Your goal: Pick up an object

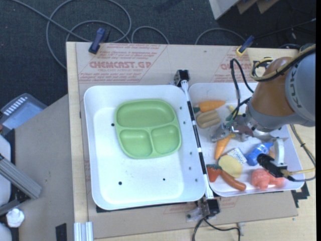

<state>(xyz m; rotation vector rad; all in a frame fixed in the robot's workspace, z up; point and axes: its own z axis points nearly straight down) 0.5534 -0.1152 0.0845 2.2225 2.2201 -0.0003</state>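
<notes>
Carrot (222, 146) sits mid right bin (296, 160), tilted, just beside the gripper (226, 130) and near the potato (230, 165); likely light hard plastic, slick and tapered, so you'd pinch it across the thick middle. Can't tell whether the gripper is gaping or closed; the wrist hides it.

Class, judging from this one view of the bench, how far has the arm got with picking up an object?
Done: the arm reaches over the right bin. In hand: the tool sits low among the toy food, near a carrot; no object visibly gripped. Left: grasp and lift. The green divided plate lies in the left bin.
</notes>
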